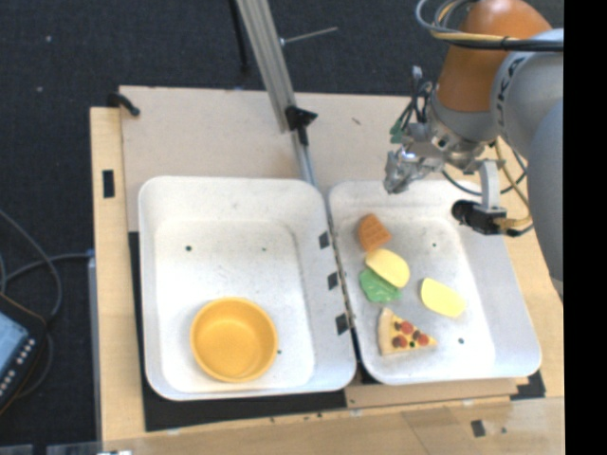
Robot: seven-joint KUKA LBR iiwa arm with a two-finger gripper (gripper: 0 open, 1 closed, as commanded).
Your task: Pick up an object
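Bowl (233, 338) first, at the far left: it sits alone in the left bin (161, 207), well apart from my gripper (398, 175), so I would not go for it. Right of the bowl, across the divide, the right bin (512, 349) holds my likelier picks. Nearest the bowl are the green piece (376, 288) with a yellow piece (389, 266) lying over it, the brown piece (373, 230) just above them, and the pizza slice (404, 334) below. Further right of the bowl lies a second yellow piece (442, 298), apart from the rest. My gripper hangs at the right bin's far edge, above the brown piece, holding nothing; whether it is spread or pressed together I cannot tell. I judge the brown piece the best target: closest, and touching nothing. I should come straight down, centred, clear of the bin wall
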